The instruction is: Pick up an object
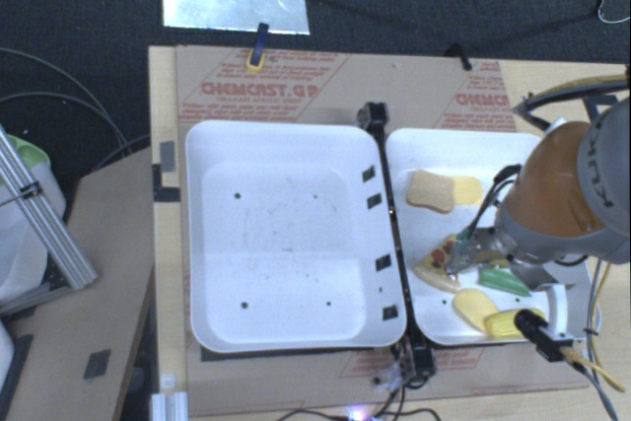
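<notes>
Orange-banded grey arm (pixel 567 187) at frame right, gripper (pixel 459 256) low in the right bin (pixel 424 148) among mixed objects (pixel 473 286), jaw state unclear, tan sponge (pixel 432 190) above it, left bin (pixel 281 237) at centre.

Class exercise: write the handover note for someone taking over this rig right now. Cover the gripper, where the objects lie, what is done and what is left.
Gripper: down in the right bin, among the objects near the bin's middle; nothing visibly held.
Objects, all in the right bin: tan sponge-like block towards the far side, green piece by the wrist, two yellow pieces at the near edge.
Left bin: bare white floor.
Done: arm has reached the objects.
Left: grasp one and lift it.
</notes>
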You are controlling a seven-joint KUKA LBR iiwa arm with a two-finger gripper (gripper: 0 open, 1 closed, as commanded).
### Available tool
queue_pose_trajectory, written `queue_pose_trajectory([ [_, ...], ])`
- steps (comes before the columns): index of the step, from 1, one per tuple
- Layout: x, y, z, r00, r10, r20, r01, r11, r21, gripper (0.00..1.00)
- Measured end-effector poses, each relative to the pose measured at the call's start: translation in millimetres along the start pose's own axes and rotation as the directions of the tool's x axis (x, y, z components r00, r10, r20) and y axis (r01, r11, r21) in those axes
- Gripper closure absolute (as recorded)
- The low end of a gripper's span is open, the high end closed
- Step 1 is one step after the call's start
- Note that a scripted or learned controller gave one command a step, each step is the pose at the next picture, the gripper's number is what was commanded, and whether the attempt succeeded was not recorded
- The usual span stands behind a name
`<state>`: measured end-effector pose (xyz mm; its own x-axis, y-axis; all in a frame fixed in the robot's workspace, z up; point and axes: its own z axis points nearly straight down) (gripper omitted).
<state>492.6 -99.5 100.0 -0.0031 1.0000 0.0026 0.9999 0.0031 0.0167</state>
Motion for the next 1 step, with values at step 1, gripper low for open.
queue_pose_trajectory([
  [1,-0.2,-0.6,1.0,1.000,0.001,0.000,-0.001,1.000,0.002,0.00],
])
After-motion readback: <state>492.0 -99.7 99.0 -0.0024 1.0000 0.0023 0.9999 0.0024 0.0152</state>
